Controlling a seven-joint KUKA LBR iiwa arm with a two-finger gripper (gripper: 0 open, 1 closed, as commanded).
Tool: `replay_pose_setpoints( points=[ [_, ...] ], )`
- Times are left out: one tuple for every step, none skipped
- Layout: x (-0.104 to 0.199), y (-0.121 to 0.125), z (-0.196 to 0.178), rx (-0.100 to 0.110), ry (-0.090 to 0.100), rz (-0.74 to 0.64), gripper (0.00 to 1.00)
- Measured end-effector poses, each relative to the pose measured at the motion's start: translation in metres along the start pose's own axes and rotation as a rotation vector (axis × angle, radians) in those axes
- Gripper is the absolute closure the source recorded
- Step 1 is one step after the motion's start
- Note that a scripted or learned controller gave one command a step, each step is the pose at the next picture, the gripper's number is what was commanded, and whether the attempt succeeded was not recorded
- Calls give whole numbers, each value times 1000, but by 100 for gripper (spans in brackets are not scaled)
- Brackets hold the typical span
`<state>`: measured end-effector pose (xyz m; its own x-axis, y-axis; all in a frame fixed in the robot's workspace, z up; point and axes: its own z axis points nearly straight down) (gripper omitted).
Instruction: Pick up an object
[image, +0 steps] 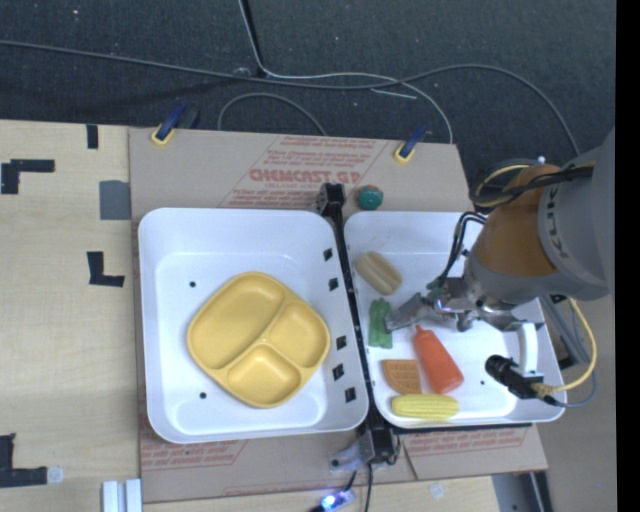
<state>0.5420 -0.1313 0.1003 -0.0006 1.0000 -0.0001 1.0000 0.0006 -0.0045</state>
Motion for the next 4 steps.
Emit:
replay_pose_setpoints(
  points=[
    [-1, 1, 13, -4, 0, 0, 0],
    [0, 2, 3, -9, -1, -1, 100],
    [1, -3, -40, -6, 0, 0, 100],
    [7, -1, -83, -7, 0, -1, 100]
  ],
)
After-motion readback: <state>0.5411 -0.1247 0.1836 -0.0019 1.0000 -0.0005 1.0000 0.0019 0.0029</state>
